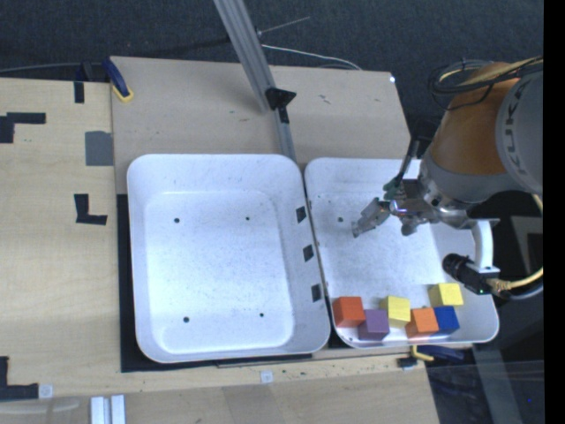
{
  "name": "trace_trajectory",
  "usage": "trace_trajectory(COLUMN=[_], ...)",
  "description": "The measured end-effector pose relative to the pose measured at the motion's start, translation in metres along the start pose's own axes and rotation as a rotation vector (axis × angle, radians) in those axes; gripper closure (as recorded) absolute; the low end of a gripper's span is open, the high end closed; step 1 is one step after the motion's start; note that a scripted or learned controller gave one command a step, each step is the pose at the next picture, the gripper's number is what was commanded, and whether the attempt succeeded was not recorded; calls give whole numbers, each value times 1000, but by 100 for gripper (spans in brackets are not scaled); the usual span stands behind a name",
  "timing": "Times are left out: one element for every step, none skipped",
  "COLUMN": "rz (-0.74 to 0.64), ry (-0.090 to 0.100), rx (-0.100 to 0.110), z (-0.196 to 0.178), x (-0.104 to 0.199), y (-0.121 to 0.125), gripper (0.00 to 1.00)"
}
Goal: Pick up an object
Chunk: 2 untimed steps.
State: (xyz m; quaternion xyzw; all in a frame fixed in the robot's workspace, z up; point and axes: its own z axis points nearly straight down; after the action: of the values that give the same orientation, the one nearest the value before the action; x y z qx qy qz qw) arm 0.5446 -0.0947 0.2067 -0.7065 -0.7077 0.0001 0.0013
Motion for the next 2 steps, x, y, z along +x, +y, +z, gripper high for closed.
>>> trace_trajectory(rz=[-8,-7], ry=[1,0], rx=[0,-1], z=[16,15], x=[72,130], y=[34,44], gripper=[0,0])
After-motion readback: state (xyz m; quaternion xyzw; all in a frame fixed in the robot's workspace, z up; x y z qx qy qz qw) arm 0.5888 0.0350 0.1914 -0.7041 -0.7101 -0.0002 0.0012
